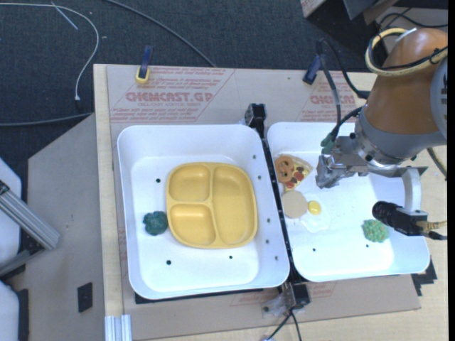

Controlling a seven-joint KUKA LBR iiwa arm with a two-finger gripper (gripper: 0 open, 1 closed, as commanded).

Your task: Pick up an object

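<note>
Gripper (325, 177) hovered over right bin (355, 261), finger state not discernible, nothing visibly held. Nearest pick: pizza slice toy (290, 169) just left; fried egg toy (313, 212) below-left.

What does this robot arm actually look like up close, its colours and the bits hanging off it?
The arm is bulky and rounded: a glossy orange band sits above a grey wrist section. A yellow cable loops over the orange part, and dark cables run alongside it. At its end is a small metallic grey gripper, angular and bare, with no markings I can make out.
</note>
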